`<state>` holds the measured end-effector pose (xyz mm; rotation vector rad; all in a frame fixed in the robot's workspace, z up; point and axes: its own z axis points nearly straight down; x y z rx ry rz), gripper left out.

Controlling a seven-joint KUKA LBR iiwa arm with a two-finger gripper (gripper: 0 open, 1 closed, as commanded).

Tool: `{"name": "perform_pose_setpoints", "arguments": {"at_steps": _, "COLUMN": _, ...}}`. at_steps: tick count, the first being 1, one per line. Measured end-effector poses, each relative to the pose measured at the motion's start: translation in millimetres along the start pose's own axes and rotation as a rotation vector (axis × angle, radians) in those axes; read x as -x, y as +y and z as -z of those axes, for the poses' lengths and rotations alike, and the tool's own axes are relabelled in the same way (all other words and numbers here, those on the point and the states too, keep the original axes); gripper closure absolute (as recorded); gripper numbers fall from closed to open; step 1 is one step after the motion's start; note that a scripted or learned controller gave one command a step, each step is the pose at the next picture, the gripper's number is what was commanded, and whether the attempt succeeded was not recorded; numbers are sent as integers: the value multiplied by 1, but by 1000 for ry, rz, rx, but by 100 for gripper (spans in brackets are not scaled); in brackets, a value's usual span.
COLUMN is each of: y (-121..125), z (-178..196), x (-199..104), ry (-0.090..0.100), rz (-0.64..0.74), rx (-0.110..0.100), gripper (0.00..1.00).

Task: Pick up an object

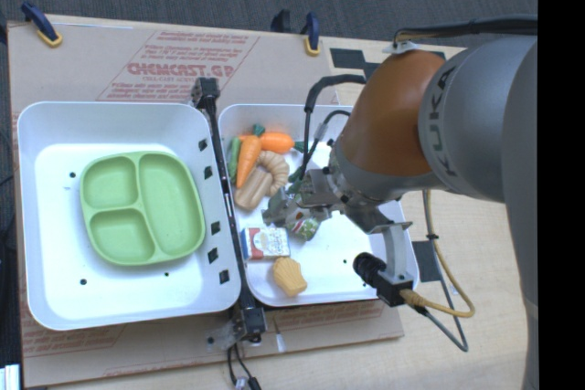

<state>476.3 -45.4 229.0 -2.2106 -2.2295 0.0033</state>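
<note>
A: Grey metal marks the gripper (294, 207), low inside the right bin (384, 283) near its middle, below the arm's orange band (393, 119). Whether the fingers stand open or closed cannot be told, since the wrist hides them from above.

B: Does it have hold of anything?

A: That cannot be told either. A small greenish item (306, 226) lies touching or just under the fingertip area, but nothing is plainly seen between the fingers.

B: What lies around it?

A: Just to its left, a tan bread-like piece (259, 178), and beyond that two orange carrots (249, 156) near the bin's upper left corner. Below the gripper lies a flat red-and-white packet (271, 242), and nearer the front wall a yellow piece (289, 276). These are the candidates for picking. The left bin (37, 288) holds a green divided plate (142, 205), well apart from the gripper.

B: What could go wrong from here?

A: Judged from the crowding, the fingers may close on the edge of the greenish item and let it slip on lifting. They may also catch the tan piece alongside and drag it. The flat packet offers little to grip. If the closure lands between objects, the arm likely rises with nothing.
</note>
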Motion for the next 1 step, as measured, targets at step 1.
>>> {"name": "perform_pose_setpoints", "arguments": {"at_steps": 1, "y": 1, "z": 10, "x": 0, "ry": 0, "rz": 3, "rx": 1, "gripper": 100}}
